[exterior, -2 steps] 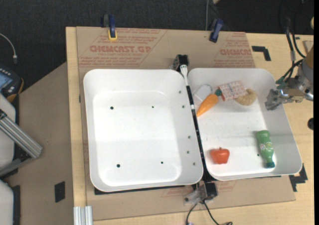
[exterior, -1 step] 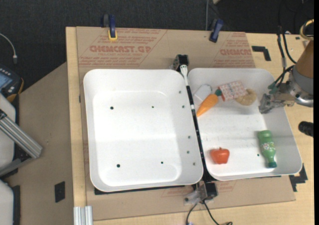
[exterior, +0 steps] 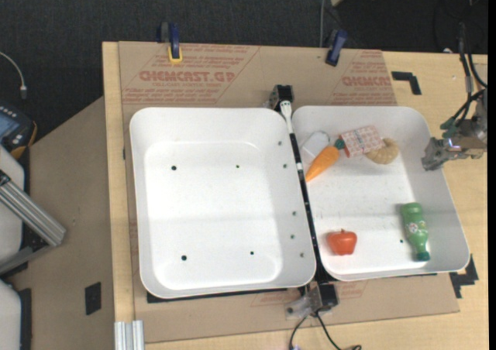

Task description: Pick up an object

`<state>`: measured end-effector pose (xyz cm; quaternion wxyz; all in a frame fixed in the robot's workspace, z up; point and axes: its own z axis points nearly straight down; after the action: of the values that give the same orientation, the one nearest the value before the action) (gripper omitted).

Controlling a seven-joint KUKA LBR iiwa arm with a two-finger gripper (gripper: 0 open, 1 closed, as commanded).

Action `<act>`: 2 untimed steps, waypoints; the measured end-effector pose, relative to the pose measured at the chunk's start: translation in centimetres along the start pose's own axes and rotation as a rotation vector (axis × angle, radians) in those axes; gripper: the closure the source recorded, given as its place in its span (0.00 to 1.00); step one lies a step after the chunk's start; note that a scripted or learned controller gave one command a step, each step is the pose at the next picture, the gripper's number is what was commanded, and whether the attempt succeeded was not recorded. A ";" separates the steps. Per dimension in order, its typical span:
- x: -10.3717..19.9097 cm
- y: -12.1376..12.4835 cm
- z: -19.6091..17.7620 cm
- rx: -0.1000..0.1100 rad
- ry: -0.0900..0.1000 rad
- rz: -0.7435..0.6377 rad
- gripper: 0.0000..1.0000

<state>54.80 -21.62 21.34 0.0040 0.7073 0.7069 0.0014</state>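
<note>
**A:** Camera view, looking down at both bins. Left bin (exterior: 155,186) not the interesting one. Right bin (exterior: 434,209) has the lot: orange carrot (exterior: 322,162) lying slantwise against the left wall near the far edge, touching a pale round thing (exterior: 314,142) just behind it; checked packet (exterior: 360,140) and a tan lump (exterior: 382,153) side by side toward the far edge; red tomato-looking piece (exterior: 342,241) near the front edge, left of middle; green bottle (exterior: 415,231) lying flat near the front right corner.

**B:** Easiest grab, going by looks?

**A:** Probably the bottle or the carrot. Both look like light, stiff plastic toys, so no worry about crushing. Likely smooth though, and round, so apt to roll or squirt out. Best taken across the narrow width, mid-body, fingers square to the long axis. Tomato: short and round, harder to centre on. Packet: flat, low, awkward from above. Tan lump: maybe softer, hard to call.

**B:** And the gripper?

**A:** Gripper (exterior: 446,149) at the right wall of the right bin, roughly level with the tan lump but well apart from it. Too small and cluttered to make out, so can't tell whether spread or closed. Nothing visibly in it, nothing touched. Bottle sits nearest, toward the front edge.
</note>
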 end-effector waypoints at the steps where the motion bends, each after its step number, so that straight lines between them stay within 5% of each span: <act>1: -0.7 1.2 5.4 0.013 0.005 0.000 1.00; 2: 0.6 0.0 -0.6 0.002 0.001 -0.002 1.00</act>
<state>54.78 -21.04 21.98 0.0030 0.7067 0.7075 0.0011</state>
